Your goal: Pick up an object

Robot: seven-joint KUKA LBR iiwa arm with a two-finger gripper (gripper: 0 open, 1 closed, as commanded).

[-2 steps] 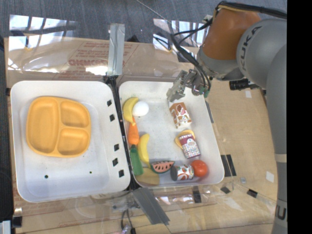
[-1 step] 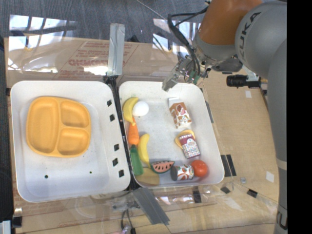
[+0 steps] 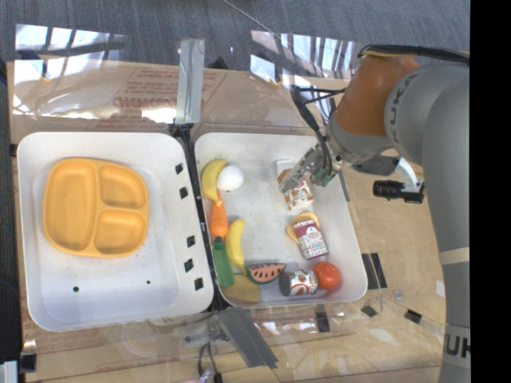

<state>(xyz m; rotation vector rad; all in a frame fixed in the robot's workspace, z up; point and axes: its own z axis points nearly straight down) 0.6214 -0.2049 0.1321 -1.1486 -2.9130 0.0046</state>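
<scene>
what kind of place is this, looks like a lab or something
Most likely a robot test bench in a lab, not a kitchen. A grey arm reaches over two white bins set on cardboard, the food in the right bin looks like toys, such as a watermelon slice, and the floor is grey carpet.

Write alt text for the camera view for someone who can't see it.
A grey robot arm's gripper reaches into the right bin, at a small carton among toy foods. The left bin holds an orange divided plate.
</scene>
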